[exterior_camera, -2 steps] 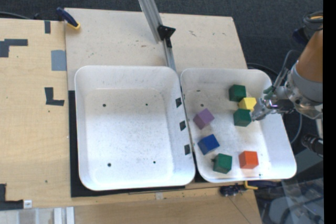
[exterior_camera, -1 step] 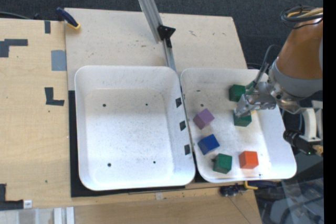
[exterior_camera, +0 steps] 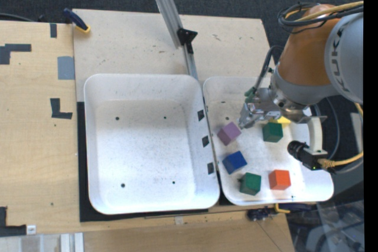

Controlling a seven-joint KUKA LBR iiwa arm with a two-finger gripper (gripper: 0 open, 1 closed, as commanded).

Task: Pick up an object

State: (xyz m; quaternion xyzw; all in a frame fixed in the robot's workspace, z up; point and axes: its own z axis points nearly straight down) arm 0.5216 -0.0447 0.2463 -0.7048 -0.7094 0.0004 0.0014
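My gripper (exterior_camera: 248, 119) hangs low over the right bin (exterior_camera: 221, 93), just right of and above a purple block (exterior_camera: 228, 133). A green block (exterior_camera: 272, 132) lies right of the gripper, with a bit of yellow block (exterior_camera: 284, 121) peeking out behind it under the arm. Nearer the front lie a blue block (exterior_camera: 234, 162), a dark green block (exterior_camera: 250, 183) and an orange block (exterior_camera: 279, 179). Nothing shows between the gripper's tips.
The left bin (exterior_camera: 94, 127) lies beside the right one, their rims meeting at the middle. A slanted metal pole (exterior_camera: 167, 0) runs from the top down to the bins' shared edge. A black cable connector (exterior_camera: 301, 152) sticks out under the wrist.
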